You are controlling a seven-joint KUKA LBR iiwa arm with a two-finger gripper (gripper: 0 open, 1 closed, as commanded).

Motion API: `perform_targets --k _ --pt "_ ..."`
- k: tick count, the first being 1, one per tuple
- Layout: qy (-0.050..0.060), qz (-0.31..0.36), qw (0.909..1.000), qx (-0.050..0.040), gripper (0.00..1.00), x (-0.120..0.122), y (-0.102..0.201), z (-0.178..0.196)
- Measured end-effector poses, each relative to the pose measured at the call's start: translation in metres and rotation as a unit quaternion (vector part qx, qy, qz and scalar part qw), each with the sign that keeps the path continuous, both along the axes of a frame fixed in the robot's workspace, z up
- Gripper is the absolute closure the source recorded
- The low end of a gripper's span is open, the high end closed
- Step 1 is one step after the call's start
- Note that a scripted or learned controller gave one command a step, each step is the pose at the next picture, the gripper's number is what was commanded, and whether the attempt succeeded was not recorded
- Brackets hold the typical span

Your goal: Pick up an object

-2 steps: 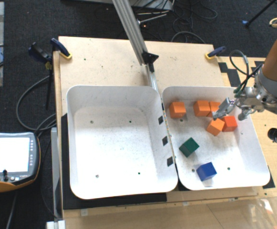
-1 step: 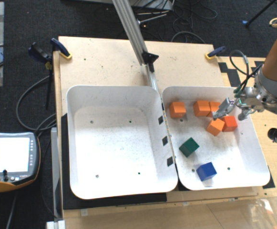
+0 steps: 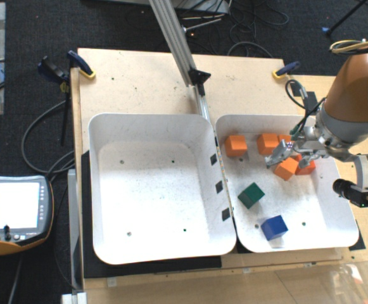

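1. Wooden bench [image 3: 145, 81], centre of frame, on dark carpet; two white bins side by side; clamps at its upper corners.
2. Left bin [image 3: 107, 132]: bare white floor.
3. Right bin [image 3: 336, 227]: orange cube [image 3: 237, 145] at upper left; second orange cube [image 3: 268, 143] just right of it; green cube [image 3: 251, 195] at centre; blue cube [image 3: 274, 227] at lower centre.
4. Arm [image 3: 355, 100]: enters at right edge, wrist angled down and leftward over the right bin.
5. Gripper [image 3: 287, 162]: low in the bin's upper right, jaws closed around a third orange cube [image 3: 287, 168], another orange piece [image 3: 306, 166] touching its right side.

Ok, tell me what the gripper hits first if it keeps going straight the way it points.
Probably the orange block right at the gripper, which points down-left into the right bin; depth is unclear.
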State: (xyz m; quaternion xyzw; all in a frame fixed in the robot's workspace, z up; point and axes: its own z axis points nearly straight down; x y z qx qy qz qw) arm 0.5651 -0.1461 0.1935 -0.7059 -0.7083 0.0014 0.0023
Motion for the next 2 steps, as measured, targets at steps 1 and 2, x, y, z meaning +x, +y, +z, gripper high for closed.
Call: perform_targets --k 1,2 --pt "-0.004 -0.001 1.0000 -0.0012 1.00 0.001 -0.001 0.013" --pt "-0.008 0.000 1.0000 -0.0032 1.00 0.031 -0.054 0.249"
